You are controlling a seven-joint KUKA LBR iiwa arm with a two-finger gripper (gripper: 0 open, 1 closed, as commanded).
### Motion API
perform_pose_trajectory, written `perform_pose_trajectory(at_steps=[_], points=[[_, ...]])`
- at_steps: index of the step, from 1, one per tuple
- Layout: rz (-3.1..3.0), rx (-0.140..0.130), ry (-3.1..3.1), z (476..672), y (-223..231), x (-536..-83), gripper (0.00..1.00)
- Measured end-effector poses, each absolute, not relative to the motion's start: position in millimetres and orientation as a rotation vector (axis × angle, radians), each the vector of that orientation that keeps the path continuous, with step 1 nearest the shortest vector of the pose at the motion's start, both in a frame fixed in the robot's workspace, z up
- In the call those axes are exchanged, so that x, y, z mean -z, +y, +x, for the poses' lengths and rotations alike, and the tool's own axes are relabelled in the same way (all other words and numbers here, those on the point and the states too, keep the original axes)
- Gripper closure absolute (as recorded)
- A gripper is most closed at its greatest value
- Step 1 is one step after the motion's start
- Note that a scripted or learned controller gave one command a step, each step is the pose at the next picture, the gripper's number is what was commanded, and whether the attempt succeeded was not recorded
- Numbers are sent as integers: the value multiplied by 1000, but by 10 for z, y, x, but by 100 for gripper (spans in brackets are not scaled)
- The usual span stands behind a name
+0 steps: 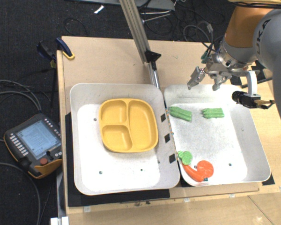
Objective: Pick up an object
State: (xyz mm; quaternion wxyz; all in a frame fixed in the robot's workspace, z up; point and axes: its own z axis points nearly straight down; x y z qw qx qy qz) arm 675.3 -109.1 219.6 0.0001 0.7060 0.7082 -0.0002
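My gripper hangs open over the far edge of the right bin, its two fingers spread apart with nothing between them. Below it in that bin lie two green ridged pieces: one near the bin's left wall and one a little to its right, just under the gripper. At the bin's near left corner rests an orange toy vegetable with a green top. A yellow three-compartment tray sits in the left bin.
A slanted metal pole crosses the back of the bench and ends between the bins. A teach pendant lies off the bench at left. Cables run over the dark floor behind.
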Motion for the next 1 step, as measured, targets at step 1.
perform_pose_trajectory(at_steps=[1], points=[[2218,2,2224,6753,-1093,-2196,0]])
